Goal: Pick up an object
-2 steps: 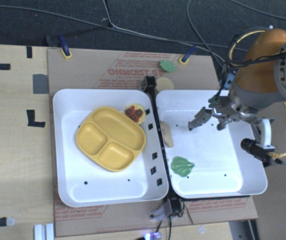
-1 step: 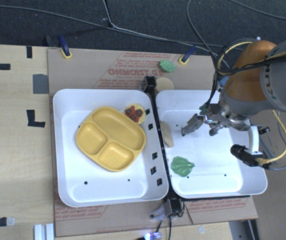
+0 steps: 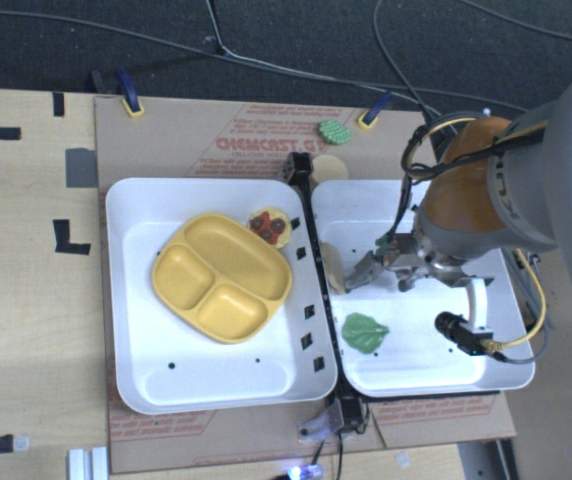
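"CHEMCAST" in red on cardboard (image 3: 246, 133)

Robotics lab: clamped cardboard (image 3: 266, 143), taped bench (image 3: 26, 268), cables (image 3: 266, 63).

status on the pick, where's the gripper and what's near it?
Gripper over right bin, near its left wall. Green leaf lies below it in that bin, not held. Yellow divided tray in left bin.

glossy yellow plastic tray (image 3: 222, 277), smooth white bins (image 3: 131, 298)
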Robot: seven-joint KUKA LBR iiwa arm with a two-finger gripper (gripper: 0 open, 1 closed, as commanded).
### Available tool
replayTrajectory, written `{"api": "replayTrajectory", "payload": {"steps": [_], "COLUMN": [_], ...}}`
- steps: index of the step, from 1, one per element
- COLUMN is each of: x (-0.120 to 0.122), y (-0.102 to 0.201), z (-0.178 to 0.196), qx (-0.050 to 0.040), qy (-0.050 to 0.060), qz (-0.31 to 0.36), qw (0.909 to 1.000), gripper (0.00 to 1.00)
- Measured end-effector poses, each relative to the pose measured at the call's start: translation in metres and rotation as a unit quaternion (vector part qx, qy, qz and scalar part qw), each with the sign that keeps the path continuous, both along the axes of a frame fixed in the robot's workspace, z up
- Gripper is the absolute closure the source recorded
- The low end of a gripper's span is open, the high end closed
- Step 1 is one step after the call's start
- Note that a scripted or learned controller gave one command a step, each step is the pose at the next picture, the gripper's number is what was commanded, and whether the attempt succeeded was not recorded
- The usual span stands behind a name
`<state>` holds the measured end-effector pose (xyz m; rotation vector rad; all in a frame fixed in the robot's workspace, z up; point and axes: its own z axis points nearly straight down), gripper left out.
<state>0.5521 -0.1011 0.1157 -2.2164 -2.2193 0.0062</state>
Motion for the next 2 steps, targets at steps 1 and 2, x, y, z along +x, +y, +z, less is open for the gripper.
{"api": "replayTrajectory", "payload": {"steps": [1, 2], "x": [0.0, 0.0], "y": [0.0, 0.0], "z": [-0.032, -0.02], "qx": [-0.0012, -0.0015], "qy": [-0.003, -0.004], "qz": [0.0, 0.0], "qw": [1.0, 1.0], "gripper": [0.0, 1.0]}}
